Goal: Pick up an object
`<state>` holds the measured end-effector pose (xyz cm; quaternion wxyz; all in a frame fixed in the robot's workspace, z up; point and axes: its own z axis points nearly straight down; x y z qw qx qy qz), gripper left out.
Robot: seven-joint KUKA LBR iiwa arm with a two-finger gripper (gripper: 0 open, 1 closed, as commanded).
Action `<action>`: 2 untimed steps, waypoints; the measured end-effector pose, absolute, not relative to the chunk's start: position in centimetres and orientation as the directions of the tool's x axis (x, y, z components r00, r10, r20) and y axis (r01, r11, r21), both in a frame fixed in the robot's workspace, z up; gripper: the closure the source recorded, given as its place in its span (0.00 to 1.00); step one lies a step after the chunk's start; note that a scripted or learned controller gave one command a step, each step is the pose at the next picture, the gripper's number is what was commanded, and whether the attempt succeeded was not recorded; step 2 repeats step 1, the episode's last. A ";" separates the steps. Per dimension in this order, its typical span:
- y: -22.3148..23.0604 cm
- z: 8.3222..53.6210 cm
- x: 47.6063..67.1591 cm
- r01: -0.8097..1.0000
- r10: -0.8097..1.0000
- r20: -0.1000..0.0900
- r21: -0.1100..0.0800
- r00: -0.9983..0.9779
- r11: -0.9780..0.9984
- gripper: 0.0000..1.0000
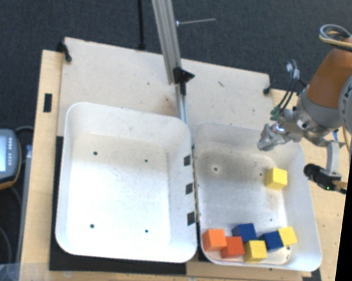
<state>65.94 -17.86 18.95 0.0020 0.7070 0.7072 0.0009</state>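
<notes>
From the camera view, the gripper [269,142] hangs over the far edge of the right bin [307,207], at the end of the grey arm [329,93] with its orange band, which comes in from the right; the tip is small and blurred here, so whether it is wide or narrow I cannot tell, and nothing shows in it. Just below the gripper and a little to its right, apart from it, a lone yellow cube [276,178] sits on the bin floor; well below the gripper, along the near wall, the other blocks crowd together: an orange cube [215,239] at the left end, a red-orange cube [234,247] touching it, a yellow cube [256,250] next along, two blue cubes [244,231] [273,240] just behind them, and another yellow one [288,235] furthest right. Left of the gripper stands the left bin [70,154], beside the right one; up and to the left of the gripper a slanted metal rail [165,31] crosses the bench [107,75].
</notes>
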 end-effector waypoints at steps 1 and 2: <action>-17.8 19.0 65.8 1.000 1.000 -0.003 0.001 -0.002 0.002 0.00; -17.8 19.0 65.8 1.000 1.000 -0.003 0.001 -0.002 0.002 0.00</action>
